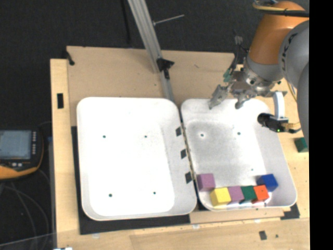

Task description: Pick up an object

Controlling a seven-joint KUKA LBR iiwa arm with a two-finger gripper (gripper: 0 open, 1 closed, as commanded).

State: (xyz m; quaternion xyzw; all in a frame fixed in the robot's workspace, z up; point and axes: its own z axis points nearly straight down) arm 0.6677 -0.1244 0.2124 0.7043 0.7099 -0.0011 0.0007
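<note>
Several small blocks lie along the near edge of the right bin: a purple block, a yellow block, a second purple block, a green block, an orange block and a blue block. My gripper hangs over the far edge of the right bin, well away from the blocks. Its two fingers are spread apart and hold nothing.
The left bin sits beside the right one, with black clips along their shared edge. A metal rail slants in from the top. A black device lies off the bench's left side.
</note>
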